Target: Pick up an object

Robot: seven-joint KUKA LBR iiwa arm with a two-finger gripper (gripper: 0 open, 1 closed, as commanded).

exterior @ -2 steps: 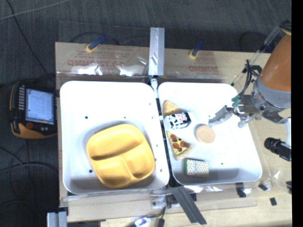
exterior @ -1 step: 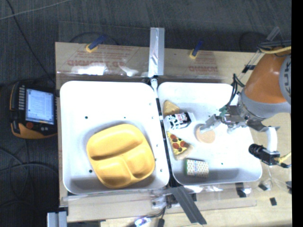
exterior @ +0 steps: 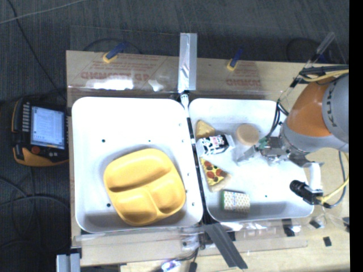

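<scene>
- A tan round object [exterior: 247, 134] sits near the right bin's [exterior: 266, 208] far edge, just beside the gripper [exterior: 245, 154].
- Whether the gripper is open or closed cannot be told.
- A pizza-slice toy [exterior: 214, 174] lies by the dividing wall; a yellow tray [exterior: 145, 185] occupies the left bin [exterior: 91, 152].

Pizza-slice toy [exterior: 214, 173], flat, R bin's left side, below black-white cow-print item [exterior: 214, 144], tan round piece [exterior: 248, 134] nearby
</scene>
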